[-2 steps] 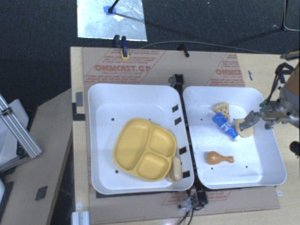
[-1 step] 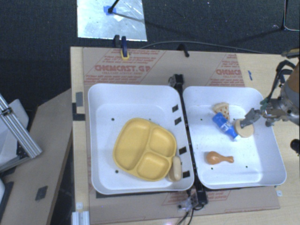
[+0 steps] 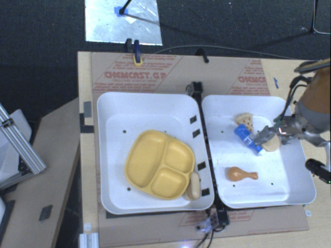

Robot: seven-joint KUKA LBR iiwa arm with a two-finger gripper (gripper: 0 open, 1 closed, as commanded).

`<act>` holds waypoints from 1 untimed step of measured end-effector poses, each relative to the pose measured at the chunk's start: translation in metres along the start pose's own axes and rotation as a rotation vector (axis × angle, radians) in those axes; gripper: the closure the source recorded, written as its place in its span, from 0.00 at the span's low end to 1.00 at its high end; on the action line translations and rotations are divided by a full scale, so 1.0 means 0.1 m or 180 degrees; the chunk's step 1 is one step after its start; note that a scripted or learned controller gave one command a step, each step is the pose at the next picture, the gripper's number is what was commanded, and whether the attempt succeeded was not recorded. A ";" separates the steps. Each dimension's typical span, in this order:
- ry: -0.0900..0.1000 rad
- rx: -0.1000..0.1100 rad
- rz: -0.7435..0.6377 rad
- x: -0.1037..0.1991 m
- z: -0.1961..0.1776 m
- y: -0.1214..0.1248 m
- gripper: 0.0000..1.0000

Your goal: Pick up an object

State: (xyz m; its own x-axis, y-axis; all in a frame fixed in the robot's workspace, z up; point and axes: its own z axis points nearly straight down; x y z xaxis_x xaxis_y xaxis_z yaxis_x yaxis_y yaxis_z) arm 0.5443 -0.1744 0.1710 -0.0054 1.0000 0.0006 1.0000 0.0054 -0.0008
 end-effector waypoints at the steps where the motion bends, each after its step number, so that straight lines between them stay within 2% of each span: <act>1: 0.0001 0.0005 0.0013 0.01 0.52 -0.10 0.00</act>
State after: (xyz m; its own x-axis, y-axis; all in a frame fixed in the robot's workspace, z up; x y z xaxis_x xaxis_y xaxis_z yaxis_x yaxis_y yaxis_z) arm 0.5339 -0.1736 0.1195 -0.0012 1.0000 0.0010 1.0000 0.0012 -0.0024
